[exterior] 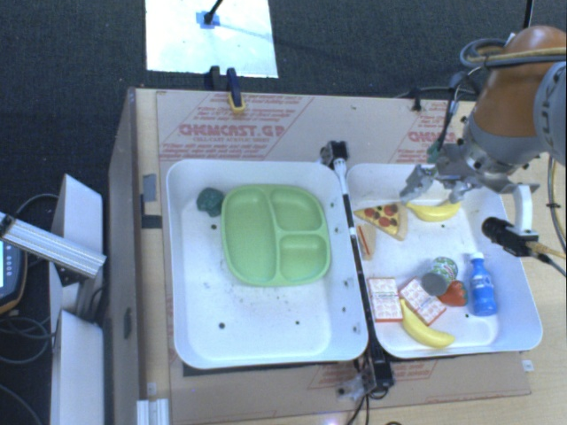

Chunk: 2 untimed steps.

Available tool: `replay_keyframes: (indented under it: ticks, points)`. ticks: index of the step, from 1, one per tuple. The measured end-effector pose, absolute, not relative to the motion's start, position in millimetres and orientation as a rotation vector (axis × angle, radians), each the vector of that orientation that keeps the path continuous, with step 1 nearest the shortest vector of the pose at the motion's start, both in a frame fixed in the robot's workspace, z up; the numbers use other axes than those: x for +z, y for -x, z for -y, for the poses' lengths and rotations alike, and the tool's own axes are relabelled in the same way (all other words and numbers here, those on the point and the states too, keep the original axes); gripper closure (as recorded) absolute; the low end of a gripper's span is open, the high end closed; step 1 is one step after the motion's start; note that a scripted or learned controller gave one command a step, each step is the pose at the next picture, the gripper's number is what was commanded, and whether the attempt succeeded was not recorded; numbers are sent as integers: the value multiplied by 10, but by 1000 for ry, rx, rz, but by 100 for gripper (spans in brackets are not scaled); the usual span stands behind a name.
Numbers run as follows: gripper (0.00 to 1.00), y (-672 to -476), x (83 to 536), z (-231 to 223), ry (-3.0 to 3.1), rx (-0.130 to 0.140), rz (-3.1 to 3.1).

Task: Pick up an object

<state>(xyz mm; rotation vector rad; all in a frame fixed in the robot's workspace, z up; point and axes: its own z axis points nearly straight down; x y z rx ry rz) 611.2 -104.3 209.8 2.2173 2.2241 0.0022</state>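
Note:
My gripper (437, 189) hangs over the back of the right bin (523, 326), its fingers spread apart and open with nothing between them. A yellow banana (434, 209) lies just in front of it, close to the fingertips. A pizza slice (383, 217) sits to the banana's left. Nearer the front of this bin are a blue bottle (480, 286), a small can (440, 273), a red item (455, 294), two printed cartons (384, 297) and a second banana (423, 326).
The left bin (204, 326) holds a green divided plate (275, 235) and a dark green lump (211, 201) at its back left. A raised divider (350, 228) separates the bins. A black fitting (507, 234) juts over the right bin's right side.

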Motion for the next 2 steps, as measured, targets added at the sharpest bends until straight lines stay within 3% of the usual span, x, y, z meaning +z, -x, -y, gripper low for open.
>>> replay_keyframes:
  ticks: [1,2]
  points:
    - [0,-5850,1467,1391,-2220,-2,-2222]
    - [0,-5416,861,1267,-2221,-1,-2223]
